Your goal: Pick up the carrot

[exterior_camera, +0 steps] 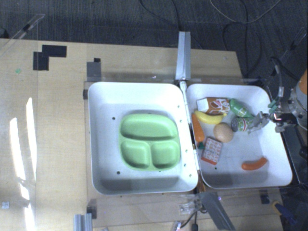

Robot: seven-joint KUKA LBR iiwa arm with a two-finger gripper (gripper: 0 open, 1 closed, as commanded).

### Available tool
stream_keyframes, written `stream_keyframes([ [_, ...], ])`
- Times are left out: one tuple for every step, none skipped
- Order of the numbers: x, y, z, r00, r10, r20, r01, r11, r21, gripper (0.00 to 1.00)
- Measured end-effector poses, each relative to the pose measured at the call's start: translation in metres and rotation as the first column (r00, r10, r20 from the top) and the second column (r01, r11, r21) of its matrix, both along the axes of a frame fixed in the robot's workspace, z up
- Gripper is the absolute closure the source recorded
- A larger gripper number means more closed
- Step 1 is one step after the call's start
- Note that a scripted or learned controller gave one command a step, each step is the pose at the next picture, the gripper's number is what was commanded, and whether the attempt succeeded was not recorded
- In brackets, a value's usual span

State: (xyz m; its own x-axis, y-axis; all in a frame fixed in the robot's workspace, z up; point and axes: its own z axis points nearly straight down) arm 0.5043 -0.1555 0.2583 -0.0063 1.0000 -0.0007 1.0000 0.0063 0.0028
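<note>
Two white bins sit side by side on the bench (57, 143); the left bin (103, 129) holds a green tray (148, 141). The carrot (198, 127) lies upright along the left wall of the right bin (269, 143), just beside a banana (210, 117). The claw (262, 119) hovers at that bin's right side, gripping nothing I can make out, near a can (242, 124).
</note>
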Motion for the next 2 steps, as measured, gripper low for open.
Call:
stream_keyframes([
  [-0.006, -0.017, -0.013, 0.996, 0.091, 0.003, -0.091, 0.996, -0.001, 0.00],
  [-0.011, 0.040, -0.134, 0.892, 0.452, 0.000, -0.452, 0.892, 0.000, 0.00],
])
